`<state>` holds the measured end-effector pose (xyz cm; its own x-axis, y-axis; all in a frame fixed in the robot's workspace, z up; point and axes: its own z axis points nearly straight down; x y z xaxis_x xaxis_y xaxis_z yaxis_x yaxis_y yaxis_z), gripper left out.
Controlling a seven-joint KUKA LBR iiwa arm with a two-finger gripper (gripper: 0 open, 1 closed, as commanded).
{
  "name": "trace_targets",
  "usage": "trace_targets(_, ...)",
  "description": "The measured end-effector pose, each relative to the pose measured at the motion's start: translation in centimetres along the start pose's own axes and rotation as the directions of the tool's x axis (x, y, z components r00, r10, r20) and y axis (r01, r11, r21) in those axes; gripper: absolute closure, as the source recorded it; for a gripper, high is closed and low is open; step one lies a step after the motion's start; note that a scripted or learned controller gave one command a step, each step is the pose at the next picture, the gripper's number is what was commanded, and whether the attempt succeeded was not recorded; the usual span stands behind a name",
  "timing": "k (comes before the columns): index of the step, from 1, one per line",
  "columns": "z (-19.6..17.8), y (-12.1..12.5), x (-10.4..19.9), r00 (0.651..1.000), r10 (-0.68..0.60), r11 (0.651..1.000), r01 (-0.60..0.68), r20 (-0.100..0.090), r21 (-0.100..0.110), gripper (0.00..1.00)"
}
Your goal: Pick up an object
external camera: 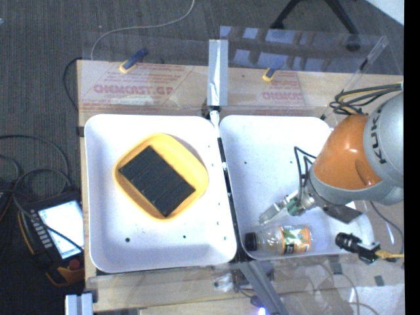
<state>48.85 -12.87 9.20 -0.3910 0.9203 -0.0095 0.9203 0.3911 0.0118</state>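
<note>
Looking down on your table (141, 87), two shallow white bins sit side by side. In the right white bin (262, 156), a clear plastic bottle with an orange label and black cap (279, 239) lies on its side along the near edge. Your claw (279, 209) hovers just above and beside it, apart from it; you cannot tell how far it is open. The left white bin (105, 235) holds a yellow dish with a dark square pad (161, 176).
</note>
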Motion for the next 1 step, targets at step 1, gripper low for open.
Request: trace_targets(1,-3.39,-2.31,-6.42,0.959,0.284,0.959,-0.284,-0.004,0.016,0.0)
